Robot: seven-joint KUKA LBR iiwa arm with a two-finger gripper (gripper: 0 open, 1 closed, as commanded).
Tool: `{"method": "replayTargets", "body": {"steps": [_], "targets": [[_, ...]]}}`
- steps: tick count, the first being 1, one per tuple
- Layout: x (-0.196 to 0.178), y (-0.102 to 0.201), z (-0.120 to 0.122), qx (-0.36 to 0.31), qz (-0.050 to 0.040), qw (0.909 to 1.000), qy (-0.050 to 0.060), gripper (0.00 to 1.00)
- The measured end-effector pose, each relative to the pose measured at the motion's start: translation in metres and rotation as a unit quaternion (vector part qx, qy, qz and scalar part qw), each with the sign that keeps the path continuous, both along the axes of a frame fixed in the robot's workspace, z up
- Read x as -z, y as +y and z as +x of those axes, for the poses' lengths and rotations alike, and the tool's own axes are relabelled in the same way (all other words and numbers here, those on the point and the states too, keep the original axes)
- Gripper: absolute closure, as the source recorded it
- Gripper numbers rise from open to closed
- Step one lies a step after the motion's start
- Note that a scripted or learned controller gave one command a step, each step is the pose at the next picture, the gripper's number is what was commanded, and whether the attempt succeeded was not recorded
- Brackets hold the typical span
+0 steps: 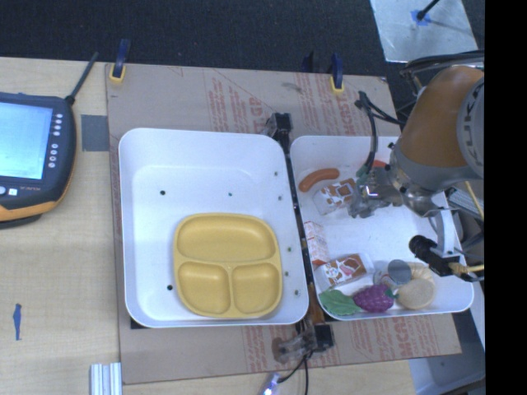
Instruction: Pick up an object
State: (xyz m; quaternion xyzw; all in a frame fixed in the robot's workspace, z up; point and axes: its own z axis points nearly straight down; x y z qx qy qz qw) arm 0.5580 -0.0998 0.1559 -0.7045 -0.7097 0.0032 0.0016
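While the arm reaches in from the right over the right-hand bin (461, 303), the camera view puts the gripper (368, 202) low over the bin's upper half, just beside a small red-and-white packet (338, 194) and below a toy sausage (319, 178). Whether the hand is spread or closed cannot be told from this slant, and nothing can be seen held in it.

Other candidates lie well apart along the near edge: a second packet (346, 268), a green leaf-shaped piece (338, 303), a purple bunch of toy grapes (375, 298) and a pale round piece (416, 293). The left-hand bin (144, 220) carries only a yellow divided plate (228, 263).

To do this step well, I judge the nearest packet the sensible target: come straight down centred on it, close across its narrow side, and lift only after the grip is firm, since a flat packet slips easily and the bin wall is close.

Printing shows on both packets, on the brown cardboard (247, 89) under the bins and on the teach pendant (33, 155) at left, but all of it is too small to read.
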Motion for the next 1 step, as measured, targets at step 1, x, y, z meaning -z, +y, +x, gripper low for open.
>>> {"method": "replayTargets", "body": {"steps": [1], "targets": [[-0.0102, -0.0010, 0.0002, -0.002, -0.0008, 1.0000, 0.001, 1.00]]}}
